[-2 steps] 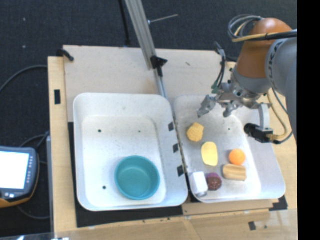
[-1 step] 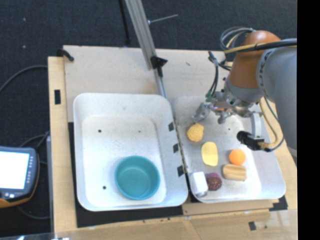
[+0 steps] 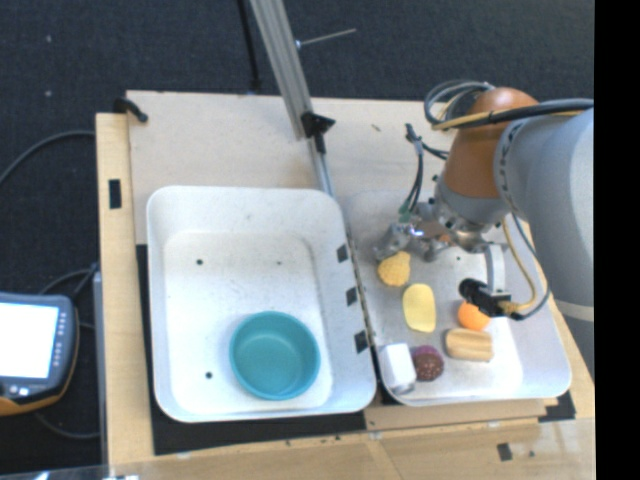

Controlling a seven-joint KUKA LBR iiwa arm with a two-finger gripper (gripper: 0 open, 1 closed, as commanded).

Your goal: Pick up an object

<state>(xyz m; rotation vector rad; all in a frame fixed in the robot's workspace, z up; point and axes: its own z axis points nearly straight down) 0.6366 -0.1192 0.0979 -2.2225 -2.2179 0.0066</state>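
At the table's (image 3: 230, 143) near edge, the right bin (image 3: 545, 373) holds a white block (image 3: 399, 365), a dark red ball (image 3: 429, 364) and a tan roll (image 3: 469, 345) in a row. Behind them lie an orange ball (image 3: 473, 316), a yellow oblong piece (image 3: 420, 307) and a yellow lump (image 3: 394, 269). The left bin (image 3: 240, 228) carries a teal bowl (image 3: 275, 355) near its front. The gripper (image 3: 408, 238) hangs just beyond the yellow lump, at the right bin's far side; whether it is wide or narrow I cannot tell. A metal pole (image 3: 282, 48) rises from the table's far edge over dark carpet (image 3: 100, 28). A screen (image 3: 30, 346) sits off the left edge.
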